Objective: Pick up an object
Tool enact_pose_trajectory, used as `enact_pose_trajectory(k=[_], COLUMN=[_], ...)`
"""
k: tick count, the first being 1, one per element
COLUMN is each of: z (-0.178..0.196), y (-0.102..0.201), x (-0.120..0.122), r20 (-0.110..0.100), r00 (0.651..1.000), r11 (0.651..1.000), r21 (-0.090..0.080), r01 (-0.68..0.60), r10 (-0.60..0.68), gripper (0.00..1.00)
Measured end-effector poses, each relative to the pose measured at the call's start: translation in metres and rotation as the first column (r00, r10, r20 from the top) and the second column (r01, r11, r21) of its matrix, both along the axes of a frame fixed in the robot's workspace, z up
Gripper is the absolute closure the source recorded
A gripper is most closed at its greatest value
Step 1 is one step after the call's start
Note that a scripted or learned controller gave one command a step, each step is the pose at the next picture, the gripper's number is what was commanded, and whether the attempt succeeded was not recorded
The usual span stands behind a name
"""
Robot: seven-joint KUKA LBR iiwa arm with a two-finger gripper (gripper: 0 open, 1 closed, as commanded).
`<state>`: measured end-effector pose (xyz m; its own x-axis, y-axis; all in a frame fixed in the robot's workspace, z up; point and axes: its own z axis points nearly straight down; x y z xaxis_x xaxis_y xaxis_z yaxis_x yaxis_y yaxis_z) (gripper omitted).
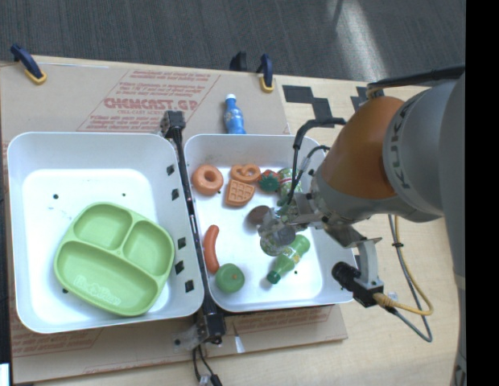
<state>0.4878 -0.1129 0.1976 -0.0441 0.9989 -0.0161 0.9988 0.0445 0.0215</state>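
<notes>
I am reaching in from the right over two white bins that sit side by side on the bench, the left bin point(24, 240) and the right bin point(314, 292). My gripper point(275, 233) hangs low inside the right bin, near its middle and toward its right half, and from this high slanted view the wrist hides the working end, so I cannot tell whether I am clenched, released or grasping anything. Around me in that bin I count seven loose pieces: one orange doughnut point(207, 179) near the upper left, one pretzel point(246, 172) just right of it, one waffle point(239, 192) touching the pretzel from below, one dark green piece point(268, 182) beside them, one brown lump point(258, 214) just up and left of my gripper, one red sausage point(211, 248) lying lengthwise along the left wall, and one round green fruit point(229, 277) near the front left corner. One green bottle point(287, 258) lies tilted on the bin floor just below my gripper, its cap pointing toward the front edge; whether I touch it I cannot tell. The left bin bears a single light green plate point(113, 257) with three compartments. Outside the bins, one small blue bottle point(233, 114) lies on the cardboard behind the right bin, and three blue clamps grip the board's far edge.
</notes>
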Motion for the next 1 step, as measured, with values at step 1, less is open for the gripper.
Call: enact_pose_trajectory(k=[1], z=[0.1101], y=[-0.0033], x=[0.0469], r20=[-0.016], r00=[0.999], r11=[0.999], r21=[0.013], r01=[0.038], r10=[-0.038], gripper=[1.0])
